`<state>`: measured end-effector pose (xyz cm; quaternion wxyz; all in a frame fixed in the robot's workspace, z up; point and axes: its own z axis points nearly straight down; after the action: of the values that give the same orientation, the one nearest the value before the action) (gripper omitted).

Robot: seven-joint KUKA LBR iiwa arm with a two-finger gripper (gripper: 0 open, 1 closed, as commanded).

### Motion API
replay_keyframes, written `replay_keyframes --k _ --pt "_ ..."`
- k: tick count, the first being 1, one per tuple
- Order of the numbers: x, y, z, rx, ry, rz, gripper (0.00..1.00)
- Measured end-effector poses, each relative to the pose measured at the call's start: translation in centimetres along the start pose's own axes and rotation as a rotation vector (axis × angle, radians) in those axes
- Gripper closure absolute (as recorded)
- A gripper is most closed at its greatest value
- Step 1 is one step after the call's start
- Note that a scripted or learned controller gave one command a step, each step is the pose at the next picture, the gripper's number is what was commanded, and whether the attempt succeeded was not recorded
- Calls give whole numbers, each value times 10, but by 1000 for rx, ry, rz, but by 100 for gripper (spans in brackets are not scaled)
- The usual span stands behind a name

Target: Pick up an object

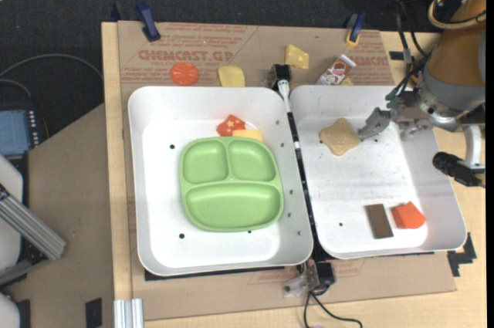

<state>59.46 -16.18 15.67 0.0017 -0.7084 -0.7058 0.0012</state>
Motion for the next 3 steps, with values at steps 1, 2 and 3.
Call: replay_keyframes --k 1,2,3 --pt "-3 -98 51 9 3 2 0" --pt "-60 -43 73 0 12 -6 0" --pt "-55 55 72 -7 8 -12 0"
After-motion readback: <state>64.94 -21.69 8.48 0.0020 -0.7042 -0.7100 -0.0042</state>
